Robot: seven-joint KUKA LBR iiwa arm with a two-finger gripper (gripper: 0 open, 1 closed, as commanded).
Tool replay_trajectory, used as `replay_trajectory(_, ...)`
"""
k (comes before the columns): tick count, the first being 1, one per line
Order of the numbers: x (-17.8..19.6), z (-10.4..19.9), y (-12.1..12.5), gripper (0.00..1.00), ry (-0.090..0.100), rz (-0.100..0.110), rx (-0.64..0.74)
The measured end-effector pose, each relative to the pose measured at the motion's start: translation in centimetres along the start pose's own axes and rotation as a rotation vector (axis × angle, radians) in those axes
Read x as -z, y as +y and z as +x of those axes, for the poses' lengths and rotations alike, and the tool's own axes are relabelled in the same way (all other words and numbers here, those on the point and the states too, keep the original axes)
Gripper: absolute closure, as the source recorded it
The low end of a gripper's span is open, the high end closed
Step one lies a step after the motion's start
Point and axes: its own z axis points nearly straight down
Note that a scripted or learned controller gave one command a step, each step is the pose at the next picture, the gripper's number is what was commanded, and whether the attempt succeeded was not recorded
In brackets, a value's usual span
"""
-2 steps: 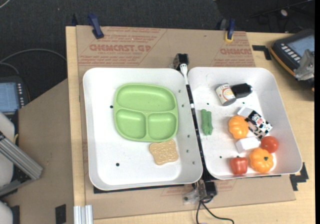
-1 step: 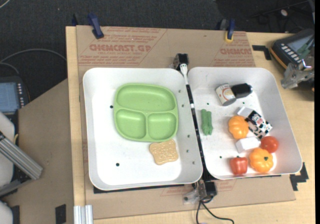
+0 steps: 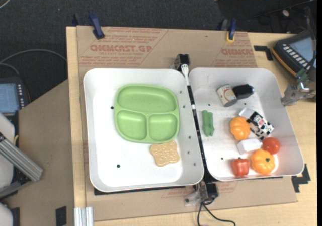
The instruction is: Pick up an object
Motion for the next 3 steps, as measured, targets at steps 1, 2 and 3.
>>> replay_trajectory(1,17.8,2.2,5.2,1.00,-0.010,-0.032,0.010)
replay_trajectory(2,30.2,0.9,11.8,1.00,-0.011,-0.029,0.008)
replay_trajectory(3,19.0,0.3,11.7,1.00,0.001,0.001,0.003)
